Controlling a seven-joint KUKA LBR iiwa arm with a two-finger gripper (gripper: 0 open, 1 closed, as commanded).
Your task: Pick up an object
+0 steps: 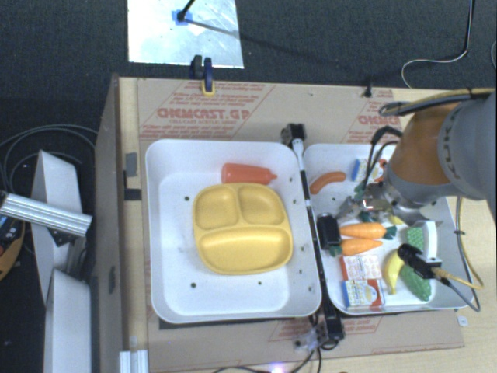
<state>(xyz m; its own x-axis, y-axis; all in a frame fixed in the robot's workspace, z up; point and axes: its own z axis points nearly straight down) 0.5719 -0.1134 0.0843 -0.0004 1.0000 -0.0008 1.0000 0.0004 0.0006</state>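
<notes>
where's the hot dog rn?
The hot dog lies in the right bin, near its upper-left corner, just right of the divider between the bins and up-left of the two carrots.

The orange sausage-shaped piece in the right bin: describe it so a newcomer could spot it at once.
Find the right bin, where the arm reaches in. In its upper left corner lies the sausage-shaped piece, alone on bare white floor. Unlike the two carrots lower down, it is curved, has no green top and touches nothing.

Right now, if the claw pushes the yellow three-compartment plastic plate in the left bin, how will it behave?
The yellow three-compartment plastic plate looks rigid and light, so it would probably slide flat across the smooth white left bin. Its broad, low shape makes tipping unlikely.
</notes>
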